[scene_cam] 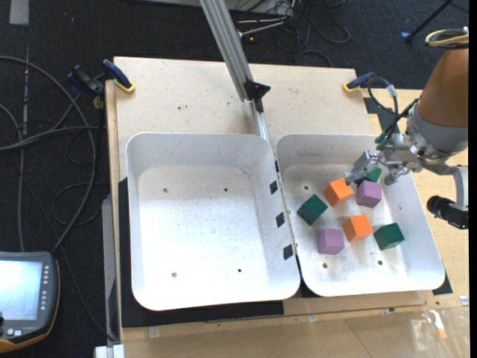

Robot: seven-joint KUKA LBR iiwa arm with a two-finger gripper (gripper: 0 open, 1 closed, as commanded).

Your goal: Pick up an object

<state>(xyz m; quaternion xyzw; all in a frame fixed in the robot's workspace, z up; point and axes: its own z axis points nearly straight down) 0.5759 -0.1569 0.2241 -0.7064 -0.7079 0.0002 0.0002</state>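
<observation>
Where legible, no writing on cubes [339, 191].

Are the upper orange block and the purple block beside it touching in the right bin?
Touching. The camera view shows the upper orange block and the purple block meeting with no white bin floor between their near edges.

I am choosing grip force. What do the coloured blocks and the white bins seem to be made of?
The blocks, such as the orange block and the purple block, look like matte foam or painted wood: flat colour, no glare. I cannot tell which. The right bin looks like smooth moulded plastic, with rounded corners and a soft sheen.
</observation>
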